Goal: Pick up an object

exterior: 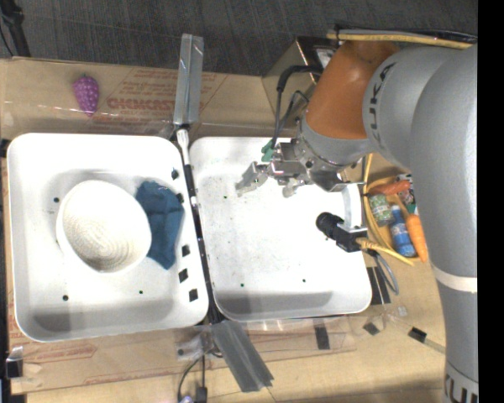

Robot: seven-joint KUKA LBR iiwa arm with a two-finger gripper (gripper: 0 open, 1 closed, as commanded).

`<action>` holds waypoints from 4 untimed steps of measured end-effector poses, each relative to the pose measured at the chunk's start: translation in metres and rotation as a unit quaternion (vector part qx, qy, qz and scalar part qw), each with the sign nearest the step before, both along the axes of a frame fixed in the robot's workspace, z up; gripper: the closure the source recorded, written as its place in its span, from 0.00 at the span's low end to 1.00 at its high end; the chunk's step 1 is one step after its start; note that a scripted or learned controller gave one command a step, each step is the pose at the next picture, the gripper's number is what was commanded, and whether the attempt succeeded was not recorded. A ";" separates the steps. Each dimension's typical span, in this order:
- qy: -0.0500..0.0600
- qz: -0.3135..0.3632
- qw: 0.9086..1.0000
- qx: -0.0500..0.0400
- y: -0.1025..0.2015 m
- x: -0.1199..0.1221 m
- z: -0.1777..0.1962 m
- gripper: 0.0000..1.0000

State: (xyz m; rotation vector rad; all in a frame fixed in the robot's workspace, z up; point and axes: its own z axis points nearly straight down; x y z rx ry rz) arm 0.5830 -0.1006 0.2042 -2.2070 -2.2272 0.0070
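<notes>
A: Far left, off the bins, a purple lump (pixel 86 93) sits on the cardboard. Grapes, maybe; it's too small to call. Then the left bin (pixel 34 292): a pale ribbed dome (pixel 103 225) in the middle, and a blue cloth (pixel 162 225) touching its right side, bunched toward the divider.

B: Those two are the pickable things, I'd say. And the gripper?

A: Over the right bin (pixel 269 267), near its back wall, well apart from both. The gripper (pixel 269 181) hangs above bare white floor, jaws spread wide, nothing between them.

B: So which step is this?

A: Reads like the approach, no grasp made yet. My guess is the next move calls for a sweep left across the divider, then a drop onto the cloth, which is soft, bunched and easy for two fingers. The dome looks too broad for that spread unless it's taken by the rim.

B: Anything we can't see?

A: Plenty. Hat or upturned bowl, I can't tell. The cloth's left edge lies against or under the dome; I can't say which. The gripper's height isn't readable from this slant. The arm (pixel 420 124) is cut off at the right and covers part of a heap of coloured bits (pixel 395 217) just beside the right bin. They're orange, green and blue, but I can't name them.
</notes>
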 end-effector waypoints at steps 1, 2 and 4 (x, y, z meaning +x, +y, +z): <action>0.000 -0.332 0.943 -0.002 -0.072 0.043 -0.040 0.00; -0.001 -0.244 0.970 -0.001 -0.101 0.052 0.030 0.00; -0.001 -0.169 0.986 0.000 -0.102 0.022 0.068 0.00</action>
